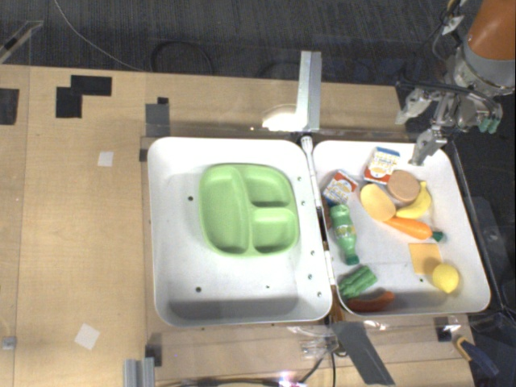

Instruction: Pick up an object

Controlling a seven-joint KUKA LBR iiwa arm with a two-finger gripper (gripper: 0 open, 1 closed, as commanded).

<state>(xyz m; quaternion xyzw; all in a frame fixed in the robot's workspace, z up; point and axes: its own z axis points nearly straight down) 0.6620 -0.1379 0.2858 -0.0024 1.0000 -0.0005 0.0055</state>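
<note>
My gripper [425, 147] hangs over the far right corner of the right bin [476, 252], above its rim, with nothing seen in it. Just below and left of it lie a small white, red and blue carton [381, 164] and a brown round disc [404, 188]. Further into the bin are a yellow oval fruit [376, 201], a banana [419, 205], a carrot [413, 228], a green bottle [344, 232], a red and white carton [340, 188], a yellow slab [425, 258] and a lemon [445, 277].
A green vegetable [357, 280] and a red one [371, 301] lie at the right bin's near edge. The left bin [173, 240] holds a green divided plate [246, 210]. A metal post [310, 91] stands behind the wall between the bins.
</note>
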